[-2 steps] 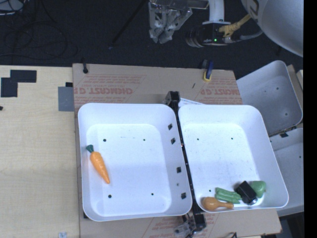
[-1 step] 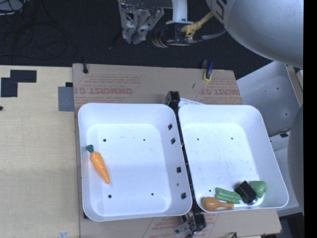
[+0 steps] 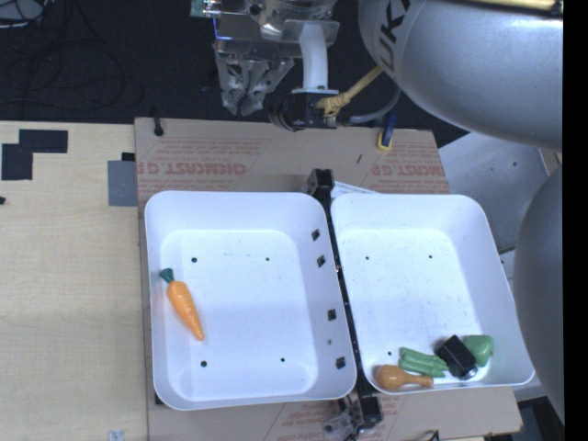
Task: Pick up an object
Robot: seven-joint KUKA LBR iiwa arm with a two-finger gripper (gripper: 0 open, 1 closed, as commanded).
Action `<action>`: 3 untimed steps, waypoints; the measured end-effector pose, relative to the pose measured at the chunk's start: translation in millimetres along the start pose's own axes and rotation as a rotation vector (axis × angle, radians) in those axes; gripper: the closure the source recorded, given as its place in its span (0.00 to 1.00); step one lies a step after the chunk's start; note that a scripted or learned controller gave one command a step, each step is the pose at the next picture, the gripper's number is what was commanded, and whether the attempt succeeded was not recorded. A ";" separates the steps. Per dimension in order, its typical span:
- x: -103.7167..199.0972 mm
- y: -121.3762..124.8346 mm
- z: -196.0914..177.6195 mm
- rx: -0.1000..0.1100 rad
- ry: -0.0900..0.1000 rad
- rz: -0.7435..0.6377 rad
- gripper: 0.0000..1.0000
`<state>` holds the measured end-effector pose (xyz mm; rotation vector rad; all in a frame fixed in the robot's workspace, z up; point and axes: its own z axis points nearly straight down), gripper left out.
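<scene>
Up beyond the left white plastic bin [image 3: 156, 246], our gripper [image 3: 246, 95] hung with jaws narrow, holding nothing; we feared the smooth orange plastic carrot [image 3: 185, 308] against that bin's left wall might slip aside.

Arm [image 3: 478, 53] cut off at top and right edges, green toy [image 3: 479, 346] partly behind black block [image 3: 456, 356]

The cardboard sheet [image 3: 276, 165] under the two white bins [image 3: 239, 211] carries red print along its far strip — upside down from this camera, it seems to read "GP" with a longer word I cannot make out. Behind that strip, the grey arm [image 3: 459, 44] shows dark letters — "UK", cut off at the frame's top.
</scene>
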<state>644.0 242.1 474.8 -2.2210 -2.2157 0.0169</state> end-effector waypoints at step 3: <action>2.4 -1.2 -61.9 -0.006 0.003 -0.006 1.00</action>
